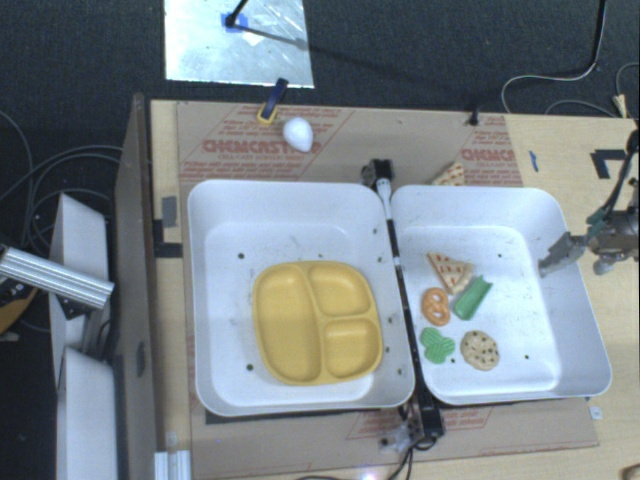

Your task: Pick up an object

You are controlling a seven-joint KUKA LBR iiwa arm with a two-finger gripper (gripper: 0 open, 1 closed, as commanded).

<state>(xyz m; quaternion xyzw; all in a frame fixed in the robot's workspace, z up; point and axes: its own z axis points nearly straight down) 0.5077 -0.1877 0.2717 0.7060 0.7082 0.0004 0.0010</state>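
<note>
The right bin holds a small group of toy foods. A pizza slice lies nearest the divider. Below it are an orange pretzel and a green pickle. A green broccoli piece and a chocolate-chip cookie lie at the front. My gripper hangs over the right bin's right rim, apart from all the foods and to the right of the pickle. Nothing shows in its grasp.
The left bin holds a yellow divided plate. On the bench behind the bins lie a white egg-like object, a small blue and yellow item and a cracker-like piece. Cables run along the right rear.
</note>
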